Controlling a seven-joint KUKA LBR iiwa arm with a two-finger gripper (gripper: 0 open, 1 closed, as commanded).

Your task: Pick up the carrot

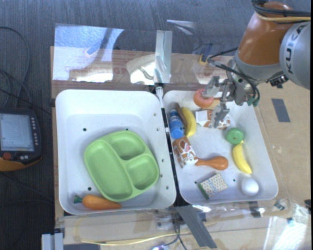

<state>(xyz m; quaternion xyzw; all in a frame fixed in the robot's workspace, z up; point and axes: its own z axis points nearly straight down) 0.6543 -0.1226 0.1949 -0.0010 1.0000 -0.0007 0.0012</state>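
Observation:
The carrot (96,202), orange with a small green top, lies in the front left corner of the left bin (68,113), just in front of the green divided plate (122,165). My gripper (219,100) hangs over the back of the right bin (266,155), far from the carrot, which is across the divider and near the front. Its fingers stand open with nothing between them. They hover beside a peach-coloured ring (202,98) and above a white and red packet (217,120).
The right bin holds a blue bottle (175,125), two bananas (189,121) (242,158), a patterned carton (183,151), an orange drumstick shape (214,163), a green ball (234,136), a white egg (249,185) and a small box (213,185). A teach pendant (13,137) lies left of the bench.

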